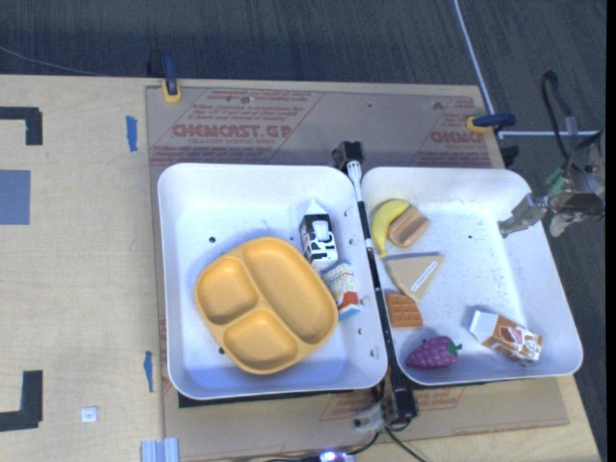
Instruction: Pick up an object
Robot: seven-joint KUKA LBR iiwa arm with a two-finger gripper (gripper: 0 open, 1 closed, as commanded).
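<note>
The right bin [539, 287] holds a yellow banana [384, 223] with a tan bun [410, 227] against it. Below them lie a sandwich wedge [416, 272], a waffle piece [404, 310], purple grapes [432, 352] and an orange-and-white carton [505, 335]. In the left bin [183, 258] sit a yellow divided plate [262, 302], a black-and-white carton [318, 240] and a small red-capped bottle [343, 288]. My gripper [525, 215] hangs over the right bin's upper right rim, apart from every object, with nothing seen in it.
Both bins rest on a brown board [241, 128] held by clamps at its back corners. A black bar [358, 210] runs between the bins. A thin cable [472, 46] and a stand [563, 133] rise at the back right.
</note>
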